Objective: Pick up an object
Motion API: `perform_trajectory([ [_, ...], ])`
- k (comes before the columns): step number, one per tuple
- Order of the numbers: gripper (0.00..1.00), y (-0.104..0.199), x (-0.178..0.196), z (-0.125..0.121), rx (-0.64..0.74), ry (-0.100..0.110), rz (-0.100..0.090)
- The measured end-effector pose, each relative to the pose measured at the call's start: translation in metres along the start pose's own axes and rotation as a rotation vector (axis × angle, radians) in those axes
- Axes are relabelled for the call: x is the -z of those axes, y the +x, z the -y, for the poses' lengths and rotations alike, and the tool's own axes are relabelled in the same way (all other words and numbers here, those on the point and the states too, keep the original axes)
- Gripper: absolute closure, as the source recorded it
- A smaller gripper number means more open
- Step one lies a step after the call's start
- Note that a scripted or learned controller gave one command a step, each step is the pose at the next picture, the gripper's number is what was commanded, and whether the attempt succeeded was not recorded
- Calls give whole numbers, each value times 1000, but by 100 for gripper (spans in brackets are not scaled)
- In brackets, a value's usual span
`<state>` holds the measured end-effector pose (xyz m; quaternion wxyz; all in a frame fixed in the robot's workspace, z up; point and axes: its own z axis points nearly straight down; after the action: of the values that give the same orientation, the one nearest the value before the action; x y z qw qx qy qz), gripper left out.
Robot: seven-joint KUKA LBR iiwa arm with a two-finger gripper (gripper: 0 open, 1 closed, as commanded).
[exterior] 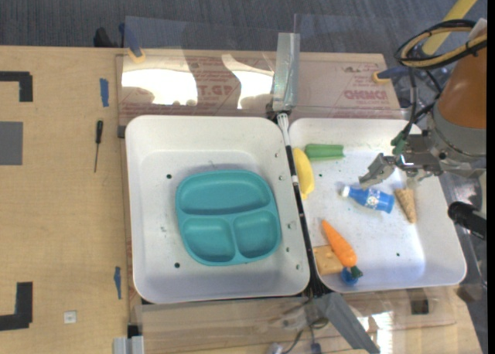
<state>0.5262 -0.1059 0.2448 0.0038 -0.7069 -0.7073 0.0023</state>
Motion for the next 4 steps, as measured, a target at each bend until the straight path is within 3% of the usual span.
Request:
perform_trajectory([
  [1,0,-15,-90,-39,-63,5,0],
  [2,0,-23,-157,-51,-31,-12,1],
  [3,100,-24,-148,-52,-34,-13,2],
  [4,100,65,4,-54,-60,-16,-1],
])
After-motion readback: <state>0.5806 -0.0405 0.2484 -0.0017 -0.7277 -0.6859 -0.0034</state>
